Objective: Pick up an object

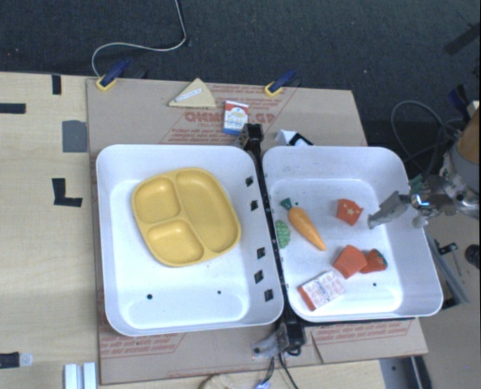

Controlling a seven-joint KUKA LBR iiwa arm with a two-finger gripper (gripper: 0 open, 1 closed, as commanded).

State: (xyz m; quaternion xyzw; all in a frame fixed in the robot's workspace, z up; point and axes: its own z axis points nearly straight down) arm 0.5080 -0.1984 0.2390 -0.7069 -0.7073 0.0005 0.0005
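Your claw (384,215) hangs over the right bin's (386,162) right side; you cannot tell how it is set. Nearest it sits a small red block (348,211), with the toy carrot (306,228) further left. The left bin (115,241) holds a yellow plate (185,215).

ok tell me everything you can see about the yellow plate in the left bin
The yellow plate is a rounded, roughly rectangular tray that looks like matte plastic, divided by raised ridges into three compartments: two at the top and one at the lower left. All three look bare. It lies flat and right way up, turned at a slight slant, on the floor of the left bin, toward its upper middle. Nothing else touches it, and the tool is over the other bin.
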